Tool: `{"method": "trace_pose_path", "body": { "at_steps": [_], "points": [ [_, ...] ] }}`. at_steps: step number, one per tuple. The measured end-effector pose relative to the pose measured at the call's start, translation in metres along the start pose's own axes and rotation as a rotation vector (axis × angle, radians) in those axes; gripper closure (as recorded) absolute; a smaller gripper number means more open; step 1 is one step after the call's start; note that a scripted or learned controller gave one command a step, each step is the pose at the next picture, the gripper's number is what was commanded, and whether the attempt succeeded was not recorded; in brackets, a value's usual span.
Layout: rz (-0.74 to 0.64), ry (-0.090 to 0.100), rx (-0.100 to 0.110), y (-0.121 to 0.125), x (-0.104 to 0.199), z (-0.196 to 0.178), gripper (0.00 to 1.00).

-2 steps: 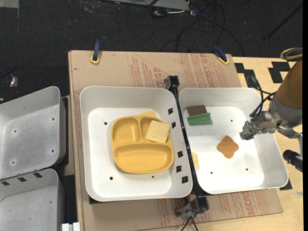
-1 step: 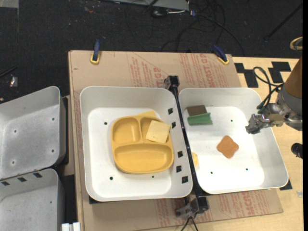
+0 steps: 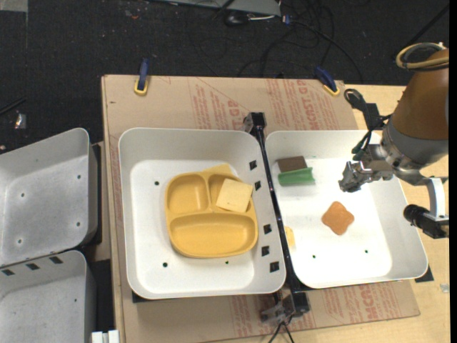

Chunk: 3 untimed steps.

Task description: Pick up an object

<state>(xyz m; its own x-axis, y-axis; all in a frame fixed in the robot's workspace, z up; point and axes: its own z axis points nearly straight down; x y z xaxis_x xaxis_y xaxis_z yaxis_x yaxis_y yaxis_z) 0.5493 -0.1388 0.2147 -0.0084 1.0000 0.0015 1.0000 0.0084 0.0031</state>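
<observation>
Best done by dropping straight down over the orange biscuit-like piece [image 3: 338,218], lying alone mid-floor in the right bin [image 3: 400,263], just near and left of the gripper [image 3: 350,178]. Hard to tell how wide that gripper stands; nothing seen held. Worth steering off the green-and-brown block [image 3: 295,171] at the bin's far left. Across the divider, in the left bin [image 3: 143,263]: a yellow compartment tray [image 3: 211,224] bearing a pale yellow square slab [image 3: 234,195]. No real obstruction around the target.
</observation>
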Motion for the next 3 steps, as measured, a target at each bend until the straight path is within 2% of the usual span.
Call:
{"method": "trace_pose_path", "body": {
  "at_steps": [2,3],
  "points": [
    [-0.001,0.000,0.002,0.016,0.123,-0.011,1.00],
    [0.000,-0.001,0.003,0.023,0.171,-0.004,1.00]
  ]
}}
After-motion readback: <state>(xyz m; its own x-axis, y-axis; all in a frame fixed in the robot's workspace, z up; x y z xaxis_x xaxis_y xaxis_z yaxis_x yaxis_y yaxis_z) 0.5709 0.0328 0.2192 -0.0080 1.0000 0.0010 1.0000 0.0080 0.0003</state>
